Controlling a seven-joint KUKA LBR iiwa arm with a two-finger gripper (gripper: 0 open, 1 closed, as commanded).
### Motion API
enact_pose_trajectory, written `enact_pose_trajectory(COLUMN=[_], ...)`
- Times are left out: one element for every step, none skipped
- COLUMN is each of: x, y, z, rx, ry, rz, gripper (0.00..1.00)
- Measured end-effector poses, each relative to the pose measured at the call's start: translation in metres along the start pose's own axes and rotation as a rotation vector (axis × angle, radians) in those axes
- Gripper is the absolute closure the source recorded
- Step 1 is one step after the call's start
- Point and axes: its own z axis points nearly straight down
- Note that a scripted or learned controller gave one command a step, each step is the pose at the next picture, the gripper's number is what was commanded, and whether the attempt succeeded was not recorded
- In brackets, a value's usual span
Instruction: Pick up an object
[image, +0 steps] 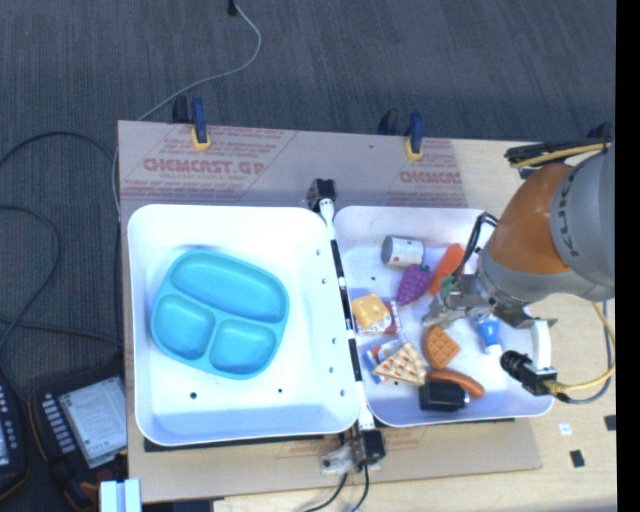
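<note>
Hovering over the right white bin (500, 405), my pincer (447, 303) sits mid-bin; how far it's open I can't tell. Beside it, toward the bin's far edge, lies a slim orange plastic carrot (449, 262), long axis slanting toward the far right corner. I judge it light, stiff, slippery; grip across its middle.

The arm (585, 225) was bulky and grey, with a broad orange band (530, 235) above the wrist — yellow and black cables trailing alongside it.
</note>
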Motion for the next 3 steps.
enact_pose_trajectory(x=[0.076, 0.026, 0.026], y=[0.056, 0.099, 0.100], z=[-0.172, -0.056, -0.058], rx=[0.005, 0.013, 0.009], ry=[0.002, 0.001, 0.001], rz=[-0.002, 0.001, 0.000], gripper=[1.00, 1.00, 0.00])
